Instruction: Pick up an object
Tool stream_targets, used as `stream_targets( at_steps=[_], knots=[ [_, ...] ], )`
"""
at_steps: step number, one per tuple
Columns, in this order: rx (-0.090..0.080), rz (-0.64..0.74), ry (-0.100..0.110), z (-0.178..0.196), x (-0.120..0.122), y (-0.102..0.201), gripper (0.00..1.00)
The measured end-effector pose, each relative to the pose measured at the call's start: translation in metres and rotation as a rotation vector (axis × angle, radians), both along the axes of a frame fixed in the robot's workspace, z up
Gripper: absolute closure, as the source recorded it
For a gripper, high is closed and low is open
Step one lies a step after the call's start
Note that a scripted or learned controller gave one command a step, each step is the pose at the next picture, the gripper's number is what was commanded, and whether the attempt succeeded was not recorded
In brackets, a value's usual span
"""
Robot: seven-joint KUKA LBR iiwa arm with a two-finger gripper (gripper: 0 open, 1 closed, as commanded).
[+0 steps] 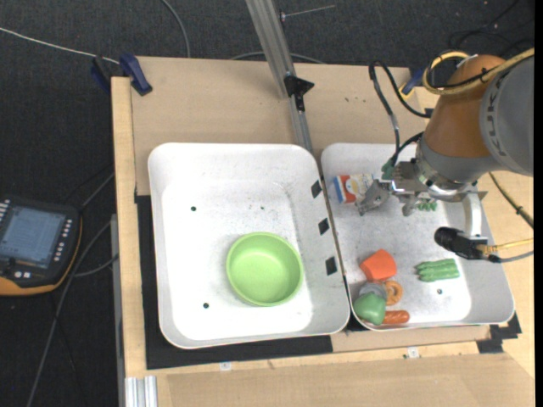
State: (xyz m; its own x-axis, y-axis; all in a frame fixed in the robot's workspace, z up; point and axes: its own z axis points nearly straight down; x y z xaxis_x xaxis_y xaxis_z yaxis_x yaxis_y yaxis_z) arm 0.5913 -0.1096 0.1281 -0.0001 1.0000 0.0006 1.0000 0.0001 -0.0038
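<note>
My gripper (389,203) hangs over the upper part of the right bin (484,299), open, with bare bin floor between its fingers (368,202). A small red and white carton (344,188) lies just to its left, close to the left finger. Lower in the same bin lie an orange block (378,265), a ridged green piece (437,270), a green pear-shaped toy (370,307), an orange ring (394,292) and a short red-orange piece (396,317). The gripper holds nothing.
The left bin (170,185) holds a light green bowl (264,268). A metal pole (276,45) slants up from between the bins. A black fitting with a yellow cable (458,242) sits beside the arm over the right bin. A handheld pendant (34,244) lies off the bench at left.
</note>
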Motion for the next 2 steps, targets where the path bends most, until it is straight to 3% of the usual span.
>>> stream_targets(
  at_steps=[1, 2],
  knots=[
    [0.0, 0.0, -0.001, -0.034, -0.001, 0.0, 0.0],
    [0.0, 0.0, -0.006, -0.022, 0.001, 0.0, 1.0]
  ],
)
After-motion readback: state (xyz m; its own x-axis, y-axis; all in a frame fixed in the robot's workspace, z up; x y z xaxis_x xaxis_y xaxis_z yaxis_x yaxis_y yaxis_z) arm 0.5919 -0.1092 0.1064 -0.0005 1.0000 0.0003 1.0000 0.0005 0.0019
